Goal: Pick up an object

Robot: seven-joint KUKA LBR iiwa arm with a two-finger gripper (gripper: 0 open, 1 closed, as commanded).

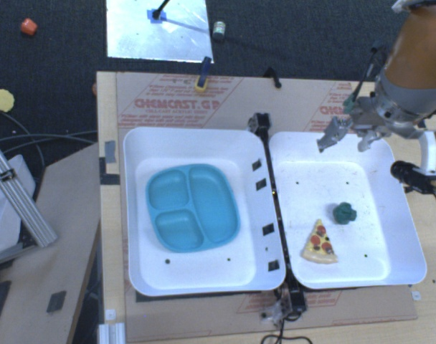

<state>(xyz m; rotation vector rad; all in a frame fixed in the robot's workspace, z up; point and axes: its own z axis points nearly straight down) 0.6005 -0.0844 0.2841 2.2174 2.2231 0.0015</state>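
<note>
A toy pizza slice (pixel 319 243) lies in the near part of the right bin (pixel 304 163). Just beyond it to the right sits a small dark green lump (pixel 344 213). My gripper (pixel 345 137) hangs over the far edge of the right bin, above and behind both objects, with its two fingers spread open and nothing between them. The grey arm with its orange band reaches in from the upper right.
The left bin (pixel 143 156) holds a blue divided plate (pixel 192 207). A black divider with clips runs between the bins. The bins rest on cardboard. Small items lie scattered on the dark floor behind the bench.
</note>
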